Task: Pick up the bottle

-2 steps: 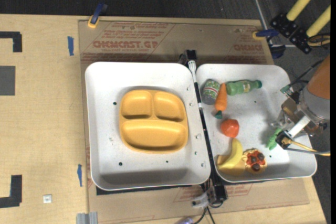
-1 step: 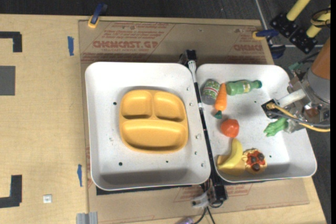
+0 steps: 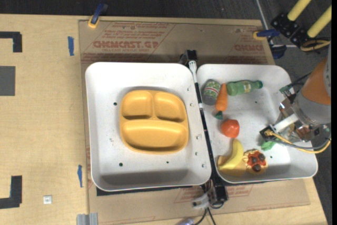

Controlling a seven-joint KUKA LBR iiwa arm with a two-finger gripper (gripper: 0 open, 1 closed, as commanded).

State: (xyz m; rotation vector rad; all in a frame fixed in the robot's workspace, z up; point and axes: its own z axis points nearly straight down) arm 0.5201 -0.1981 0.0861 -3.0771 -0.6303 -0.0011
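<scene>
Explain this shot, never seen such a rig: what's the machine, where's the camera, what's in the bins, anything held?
One camera, fixed above the bench, looks down at a slant. The grey arm with the orange band, entering from the right, is the robot; its gripper hangs over the right bin. That bin holds a green bottle, a can, a carrot, a tomato, a banana and a red-and-yellow toy. The left bin holds a yellow divided tray. The bottle lies apart from the gripper, not picked up.
</scene>
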